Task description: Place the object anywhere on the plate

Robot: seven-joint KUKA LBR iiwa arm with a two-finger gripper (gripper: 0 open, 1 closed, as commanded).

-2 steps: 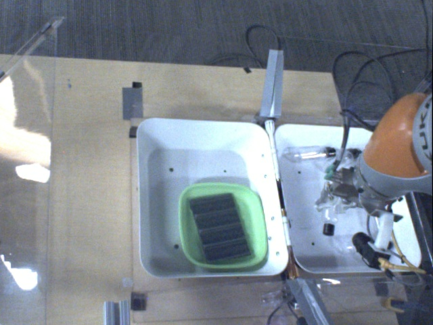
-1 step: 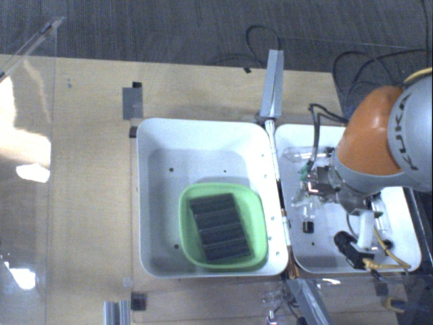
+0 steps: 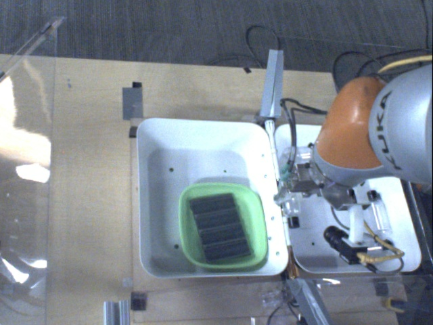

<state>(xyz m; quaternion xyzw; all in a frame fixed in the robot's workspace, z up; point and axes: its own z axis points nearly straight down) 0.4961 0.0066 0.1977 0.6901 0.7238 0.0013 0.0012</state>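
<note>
Ribbed dark block (image 3: 218,227) lies flat inside the green plate (image 3: 186,212), its long side running slantwise from the plate's far left towards its near right, and it fills most of the plate's floor.

The wooden bench (image 3: 81,195) spans the view below a strip of grey carpet (image 3: 169,12), with a clear sheet (image 3: 27,147) catching glare along its left side. The grey arm (image 3: 399,127), with its orange band, comes in from the right and covers the upper part of the right bin (image 3: 314,252). The left bin (image 3: 155,175) sits beside it, their rims touching. The plate rests in the near right part of the left bin, close to that bin's right wall.

A grey post (image 3: 272,87) stands at the back, where the two bins meet. The gripper (image 3: 289,200) hangs over the left edge of the right bin, just beside the shared rims. Those rims and the left bin's right wall lie between it and the plate. Whether it is set wide or narrow cannot be told, as the wrist hides it from above. A small dark bracket (image 3: 133,101) sits on the bench behind the left bin's far left corner.
</note>
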